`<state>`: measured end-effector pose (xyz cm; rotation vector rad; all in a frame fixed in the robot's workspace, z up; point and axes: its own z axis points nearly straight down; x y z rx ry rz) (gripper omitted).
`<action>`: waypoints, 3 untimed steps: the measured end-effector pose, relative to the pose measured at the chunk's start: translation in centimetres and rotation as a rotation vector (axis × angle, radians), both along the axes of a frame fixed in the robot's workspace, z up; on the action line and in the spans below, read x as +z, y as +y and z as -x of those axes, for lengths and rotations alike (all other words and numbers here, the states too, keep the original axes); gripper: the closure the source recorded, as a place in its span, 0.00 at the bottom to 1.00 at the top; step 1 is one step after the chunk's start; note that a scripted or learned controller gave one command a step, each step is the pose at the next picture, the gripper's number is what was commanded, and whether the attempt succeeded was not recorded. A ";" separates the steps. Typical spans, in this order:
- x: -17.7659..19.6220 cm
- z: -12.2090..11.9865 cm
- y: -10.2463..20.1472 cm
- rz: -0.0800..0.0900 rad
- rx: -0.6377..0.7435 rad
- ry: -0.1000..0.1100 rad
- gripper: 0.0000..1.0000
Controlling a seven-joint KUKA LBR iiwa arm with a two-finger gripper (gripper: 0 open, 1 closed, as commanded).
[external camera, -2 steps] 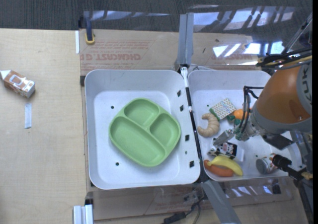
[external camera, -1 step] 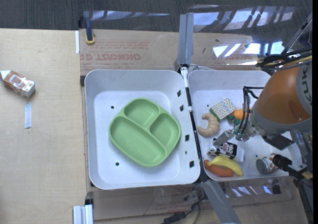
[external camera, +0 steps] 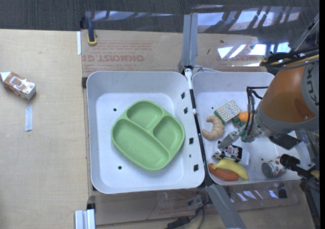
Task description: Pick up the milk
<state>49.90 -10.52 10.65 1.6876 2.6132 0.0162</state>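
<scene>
In the right bin [external camera: 284,79], a small white carton with dark and red print [external camera: 232,152] lies flat; it looks like the milk. My gripper [external camera: 236,135] hangs low just above and behind it, between the carton and a croissant [external camera: 213,127]. Nothing shows between its tips. The arm's orange band [external camera: 287,98] covers much of the bin's right side.
Around the carton lie a banana [external camera: 232,165] on an orange carrot-like piece [external camera: 224,174], a green-patterned box [external camera: 227,110], a small orange fruit [external camera: 244,117] and a grey can [external camera: 272,168]. The left bin [external camera: 101,121] holds a green divided plate [external camera: 148,134]. A small brown-and-white carton [external camera: 19,86] lies far left on the bench.
</scene>
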 end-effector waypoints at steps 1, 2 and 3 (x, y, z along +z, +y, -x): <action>1.1 -0.3 0.5 -0.009 0.004 -0.004 1.00; 1.1 -0.2 0.5 -0.009 0.003 -0.001 0.00; 5.9 -7.9 -3.1 -0.009 -0.228 0.031 0.00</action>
